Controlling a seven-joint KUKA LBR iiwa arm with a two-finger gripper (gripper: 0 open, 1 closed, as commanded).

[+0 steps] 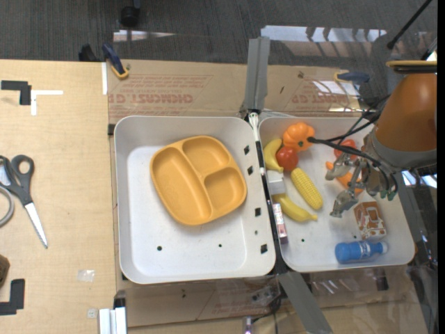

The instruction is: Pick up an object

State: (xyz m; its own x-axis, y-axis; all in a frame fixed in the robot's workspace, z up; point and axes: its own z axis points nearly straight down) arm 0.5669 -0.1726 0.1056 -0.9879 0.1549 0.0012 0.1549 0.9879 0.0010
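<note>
My gripper point(345, 199) hangs over the right bin point(398, 253), below the orange wrist band. It stands open with nothing between its fingers. Beneath and around it lie toy foods: a small orange piece point(340, 172) just above the gripper, a brown packet point(369, 219) to its right, and a blue bottle point(360, 250) near the front wall. Further left are a corn cob point(306, 188), a banana point(297, 210), a red tomato point(287, 158) and an orange pumpkin point(299, 135).
The left bin point(139, 249) holds a yellow divided plate point(199, 178). A grey block point(275, 185) sits by the wall between the bins. Scissors point(25, 193) lie on the bench at far left. Black cables run from the arm across the right bin's back.
</note>
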